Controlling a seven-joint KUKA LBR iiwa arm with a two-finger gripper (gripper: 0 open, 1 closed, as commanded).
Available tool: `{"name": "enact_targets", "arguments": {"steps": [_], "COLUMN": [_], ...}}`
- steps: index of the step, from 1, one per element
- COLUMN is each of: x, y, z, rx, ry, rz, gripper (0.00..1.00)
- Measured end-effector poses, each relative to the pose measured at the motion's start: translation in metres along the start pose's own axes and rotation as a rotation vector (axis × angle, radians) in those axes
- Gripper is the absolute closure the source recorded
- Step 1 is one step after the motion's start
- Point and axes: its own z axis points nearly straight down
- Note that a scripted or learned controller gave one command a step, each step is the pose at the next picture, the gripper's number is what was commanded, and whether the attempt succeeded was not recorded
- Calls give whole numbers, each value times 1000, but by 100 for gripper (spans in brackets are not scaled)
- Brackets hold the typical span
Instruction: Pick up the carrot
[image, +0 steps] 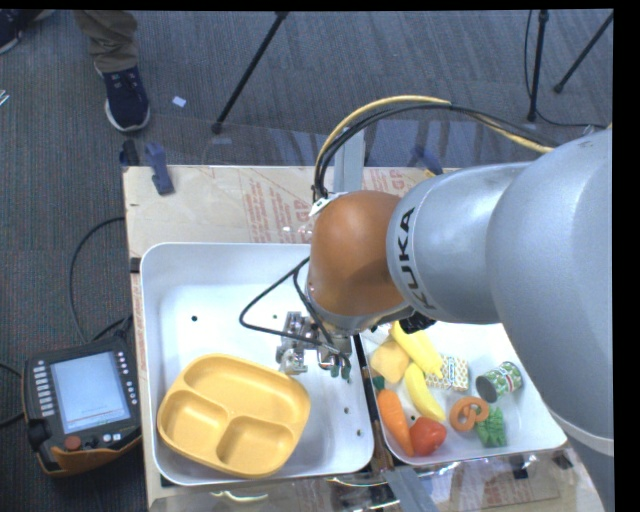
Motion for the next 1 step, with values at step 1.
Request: {"name": "enact_targets", "arguments": {"steps": [1], "x": [-2], "y": [-2], "z": [-9], "rx": [2], "ry": [-5], "rz": [2], "gripper": [100]}}
